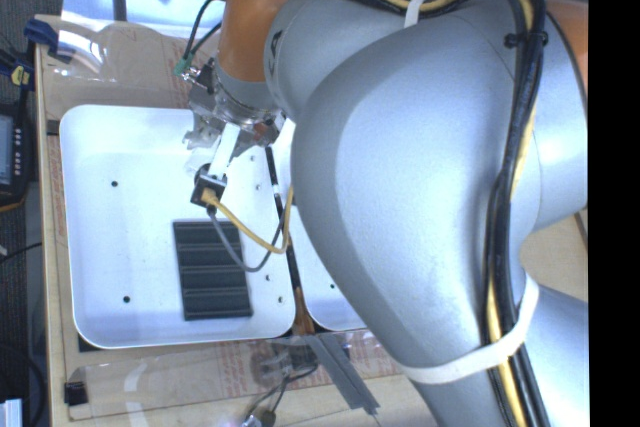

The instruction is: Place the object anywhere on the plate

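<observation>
Where the arm (430, 165) reaches in from the right of the camera view, its grey bulk covers most of the right bin (322, 300), of which a narrow strip of white floor shows. The orange band (245, 25) sits above the wrist, over the far edge of the left bin (110, 235). The gripper (204, 135) hangs over the far right part of that bin. It is seen from above and behind, and whether the jaws stand apart or together cannot be told.

One loose item is noted: a dark ribbed slab (212, 270), rectangular, lying flat on the left bin's floor near its front right corner, apart from the gripper. Whether this slab is the object or the plate cannot be told.
</observation>
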Tool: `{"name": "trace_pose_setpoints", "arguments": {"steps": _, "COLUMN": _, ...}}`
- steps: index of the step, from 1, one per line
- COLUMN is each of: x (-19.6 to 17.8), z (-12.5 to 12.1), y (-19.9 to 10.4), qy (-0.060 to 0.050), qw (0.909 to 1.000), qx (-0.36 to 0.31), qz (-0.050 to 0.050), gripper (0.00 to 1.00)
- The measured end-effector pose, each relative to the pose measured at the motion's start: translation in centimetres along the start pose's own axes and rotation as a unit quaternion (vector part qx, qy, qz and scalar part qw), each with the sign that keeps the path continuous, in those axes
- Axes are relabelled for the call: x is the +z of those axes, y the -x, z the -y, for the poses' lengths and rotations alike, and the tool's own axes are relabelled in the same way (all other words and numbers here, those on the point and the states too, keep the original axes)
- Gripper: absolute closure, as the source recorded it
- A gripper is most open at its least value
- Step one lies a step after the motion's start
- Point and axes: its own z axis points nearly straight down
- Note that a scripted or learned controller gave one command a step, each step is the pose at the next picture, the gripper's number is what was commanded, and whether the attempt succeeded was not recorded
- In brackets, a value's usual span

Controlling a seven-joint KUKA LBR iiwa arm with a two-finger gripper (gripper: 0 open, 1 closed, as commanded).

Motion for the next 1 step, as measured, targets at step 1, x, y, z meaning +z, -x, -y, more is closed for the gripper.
{"name": "trace_pose_setpoints", "arguments": {"steps": 1, "x": 8.91, "z": -1.42, "y": -2.96, "qy": -0.001, "qw": 0.9808, "qx": 0.195, "qz": 0.000, "gripper": 1.00}}
